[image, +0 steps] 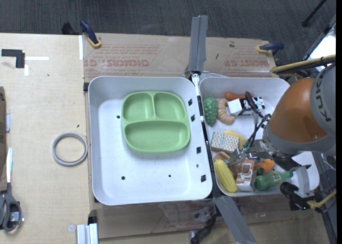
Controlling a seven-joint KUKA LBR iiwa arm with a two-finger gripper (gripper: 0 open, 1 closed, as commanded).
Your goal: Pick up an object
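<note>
The right bin (278, 85) holds a heap of toy food. In it lie a yellow corn cob (225, 176), a green bottle (270, 181), a patterned box (224, 141), a small carton (245, 173), a bumpy green piece (210, 110) and an orange carrot (233, 97). My gripper (247, 155) is low in this bin, among the toys just right of the patterned box and above the carton. The grey wrist and orange band (299, 113) hide the toys beneath them. Nothing shows clearly held.
The left bin (101, 146) carries a green divided plate (156, 121) in its upper half. A grey ring (69, 148) and scissors (10, 211) lie on the bench at left. Blue clamps (91, 33) hold the cardboard at the back.
</note>
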